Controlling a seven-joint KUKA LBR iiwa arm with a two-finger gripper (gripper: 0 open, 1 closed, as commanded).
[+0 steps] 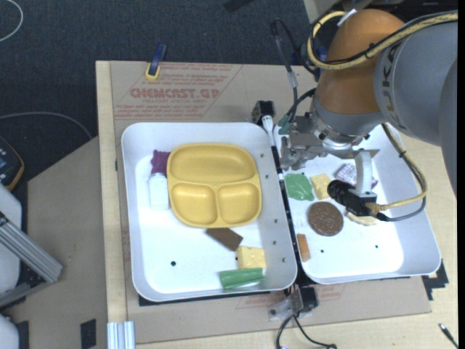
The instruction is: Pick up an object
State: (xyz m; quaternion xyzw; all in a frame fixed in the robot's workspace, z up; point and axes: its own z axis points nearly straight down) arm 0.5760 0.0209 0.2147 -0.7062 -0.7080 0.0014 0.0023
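- The arm (378, 64) reaches over the right bin (407, 260), its gripper (298, 155) low at the bin's left wall, just above a green soft-looking piece (298, 187).
- That green piece lies beside a yellow block (320, 186) and above a brown round disc (325, 218); it seems the nearest thing to pick.
- I'd judge it light and a little squashy, unlikely to break; pinching across its narrow middle looks safest, since the bin wall crowds its left side.
- Whether the claw is spread or pressed together I cannot tell from here, nor whether it touches anything.
- The left bin (138, 217) holds a yellow divided plate (214, 184), well apart from the claw.
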